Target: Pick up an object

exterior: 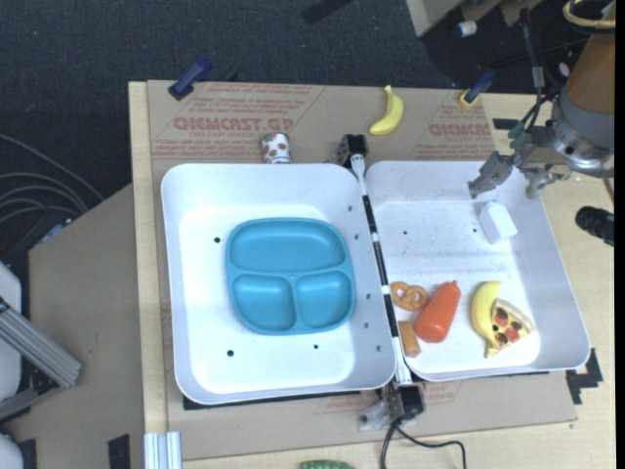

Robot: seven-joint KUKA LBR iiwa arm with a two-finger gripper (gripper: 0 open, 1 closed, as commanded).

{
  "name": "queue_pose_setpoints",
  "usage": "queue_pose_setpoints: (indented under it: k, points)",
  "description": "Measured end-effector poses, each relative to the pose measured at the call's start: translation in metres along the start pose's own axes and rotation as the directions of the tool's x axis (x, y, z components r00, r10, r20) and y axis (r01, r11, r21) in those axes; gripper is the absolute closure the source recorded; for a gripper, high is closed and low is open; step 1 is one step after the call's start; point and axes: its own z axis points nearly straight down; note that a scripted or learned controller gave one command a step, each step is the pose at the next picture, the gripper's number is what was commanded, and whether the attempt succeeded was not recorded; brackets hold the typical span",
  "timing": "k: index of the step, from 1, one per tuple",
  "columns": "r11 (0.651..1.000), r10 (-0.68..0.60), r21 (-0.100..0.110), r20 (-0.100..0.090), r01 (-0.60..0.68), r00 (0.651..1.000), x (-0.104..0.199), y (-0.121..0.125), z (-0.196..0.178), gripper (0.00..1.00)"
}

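While the gripper (496, 177) hangs over the far corner of the right bin (562, 291), I cannot tell whether it is released or clenched, and nothing shows as held. Just below it, nearly under its tip, lies a small white block (498, 222), pale against the white floor and hard to make out. Well nearer the camera, along the bin's front edge, sit the likelier targets: a red bottle (438, 311) lying on its side, smooth and rounded, with a pretzel (408, 296) touching its neck end on the side away from the arm, and a banana (484, 308) with a pizza slice (511, 323) leaning on it toward the arm's side. My judgement is that the crowding is the main risk: coming down on the bottle could nudge the pretzel or roll the bottle off, and the banana and pizza slice may come up together or slip apart. The flat white block may be too low to pinch.
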Motion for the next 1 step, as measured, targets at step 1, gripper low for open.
queue_pose_setpoints:
  k: [1]
  points:
    - [1.000,0.001,0.001,-0.001,-0.001,1.000,0.0005,-0.0156,0.1429,0.00]
